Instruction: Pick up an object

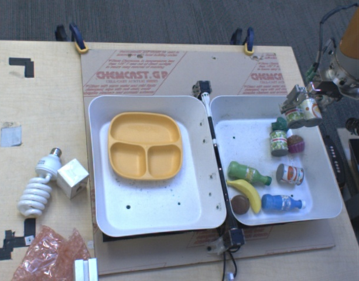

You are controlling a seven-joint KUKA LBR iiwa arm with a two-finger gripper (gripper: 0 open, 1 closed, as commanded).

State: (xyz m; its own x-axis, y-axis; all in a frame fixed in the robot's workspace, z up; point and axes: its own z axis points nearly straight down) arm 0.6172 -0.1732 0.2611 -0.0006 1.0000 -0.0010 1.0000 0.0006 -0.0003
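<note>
My gripper [300, 106] hovers over the far right corner of the right bin [325, 206]. It is shut on a small can [309, 108] with a white, red and green label, held above the bin floor. Just below it stand a green-capped jar [278, 140] and a purple item [296, 143]. Nearer the front lie a red and white can [290, 174], a green bottle [248, 173], a banana [248, 193], a brown ball [240, 204] and a blue bottle [283, 203].
The left bin [109, 215] holds a yellow divided plate [146, 144]. Left of the bins, on the bench, lie a spiral light bulb [37, 186], a white cube [72, 176] and a red mesh bag [47, 256]. Two clamps [78, 38] grip the board's far edge.
</note>
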